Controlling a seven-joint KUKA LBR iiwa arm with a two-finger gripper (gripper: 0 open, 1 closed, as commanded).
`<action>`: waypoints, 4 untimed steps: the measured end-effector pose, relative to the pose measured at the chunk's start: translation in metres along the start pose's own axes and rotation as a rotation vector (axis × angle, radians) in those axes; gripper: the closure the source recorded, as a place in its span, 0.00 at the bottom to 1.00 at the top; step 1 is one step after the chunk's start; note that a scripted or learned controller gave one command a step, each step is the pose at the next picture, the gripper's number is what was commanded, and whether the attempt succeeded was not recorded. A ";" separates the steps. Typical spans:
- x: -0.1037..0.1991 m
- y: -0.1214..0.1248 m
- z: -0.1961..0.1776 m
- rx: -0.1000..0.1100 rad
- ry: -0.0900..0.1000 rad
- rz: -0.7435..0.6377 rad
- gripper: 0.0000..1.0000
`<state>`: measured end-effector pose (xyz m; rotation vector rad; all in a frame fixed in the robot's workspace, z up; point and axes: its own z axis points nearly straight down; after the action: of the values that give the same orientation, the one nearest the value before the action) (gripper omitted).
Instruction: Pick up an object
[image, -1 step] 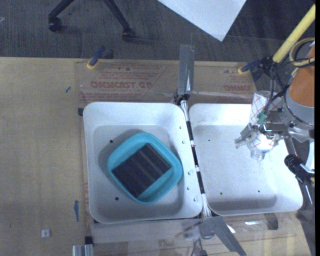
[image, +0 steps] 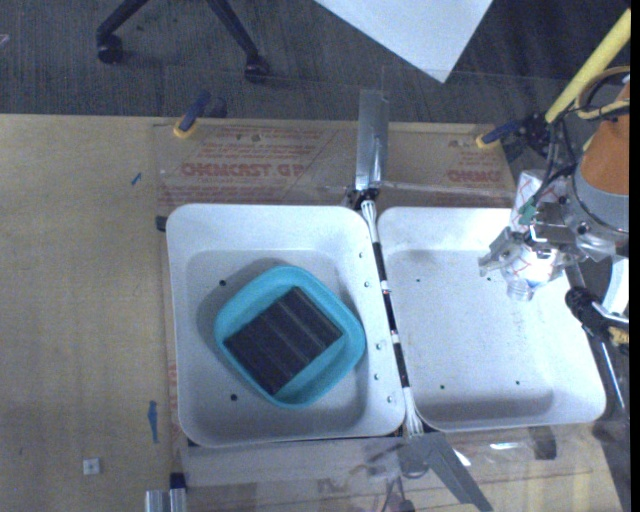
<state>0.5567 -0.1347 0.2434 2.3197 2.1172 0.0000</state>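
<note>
A blue square dish (image: 290, 333) with a dark ribbed insert lies in the left bin (image: 200, 240), turned diagonally. My gripper (image: 520, 268) hangs over the upper right part of the right bin (image: 480, 390), far from the dish. A small pale, clear thing sits at its fingertips, but I cannot make out what it is or whether it is held.
The arm with its orange band (image: 605, 160) comes in from the right edge, trailing cables. A metal divider (image: 385, 300) runs between the bins. Cardboard lies behind them, with clamps (image: 190, 115) at the back. A yellow rod (image: 590, 65) slants at the top right.
</note>
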 end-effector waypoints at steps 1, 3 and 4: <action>-0.039 0.041 0.039 -0.001 -0.001 -0.048 0.00; -0.020 0.055 0.018 -0.001 -0.001 -0.112 0.00; -0.066 0.101 0.145 -0.001 0.010 -0.083 0.00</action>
<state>0.6516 -0.2098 0.0989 2.2348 2.2156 0.0128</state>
